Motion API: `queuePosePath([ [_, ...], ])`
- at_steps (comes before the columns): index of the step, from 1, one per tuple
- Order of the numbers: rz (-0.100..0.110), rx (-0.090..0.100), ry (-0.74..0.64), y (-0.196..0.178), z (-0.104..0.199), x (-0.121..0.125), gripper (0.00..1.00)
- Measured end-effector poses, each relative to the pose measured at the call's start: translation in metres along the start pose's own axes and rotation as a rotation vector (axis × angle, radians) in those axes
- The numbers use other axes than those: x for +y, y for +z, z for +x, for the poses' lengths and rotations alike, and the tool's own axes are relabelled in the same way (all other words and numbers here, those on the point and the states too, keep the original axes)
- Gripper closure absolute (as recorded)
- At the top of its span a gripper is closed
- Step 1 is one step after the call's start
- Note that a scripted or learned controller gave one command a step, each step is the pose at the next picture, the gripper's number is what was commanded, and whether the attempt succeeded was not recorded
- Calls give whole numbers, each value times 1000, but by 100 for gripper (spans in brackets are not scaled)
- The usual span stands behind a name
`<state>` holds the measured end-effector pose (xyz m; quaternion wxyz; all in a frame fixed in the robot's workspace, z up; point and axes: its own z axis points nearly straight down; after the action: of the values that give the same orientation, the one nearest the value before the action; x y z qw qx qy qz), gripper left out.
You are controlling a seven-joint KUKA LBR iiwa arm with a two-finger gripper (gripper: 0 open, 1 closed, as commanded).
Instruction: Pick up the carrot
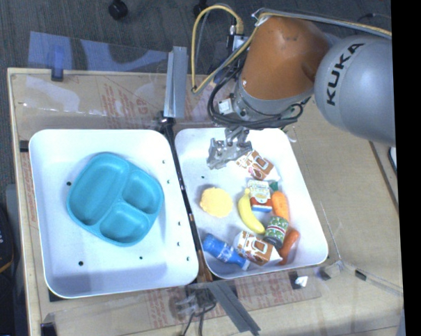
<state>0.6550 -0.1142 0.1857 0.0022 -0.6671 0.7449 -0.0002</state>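
An orange carrot lies in the right bin, near its right wall, beside a banana. A second orange carrot-like piece lies lower, at the bin's front right corner. My gripper hangs over the far part of the right bin, up and to the left of the carrot and apart from it. Nothing shows between its fingers.
The right bin also holds a yellow round item, two small cartons, a small can and a blue bottle. A blue divided plate lies in the left bin.
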Motion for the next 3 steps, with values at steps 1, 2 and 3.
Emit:
queuePosePath([
  [1,9,2,115,88,63,-3,100],
  [2,10,3,-273,87,12,-7,100],
  [3,-1,0,-580,93,-9,-1,100],
])
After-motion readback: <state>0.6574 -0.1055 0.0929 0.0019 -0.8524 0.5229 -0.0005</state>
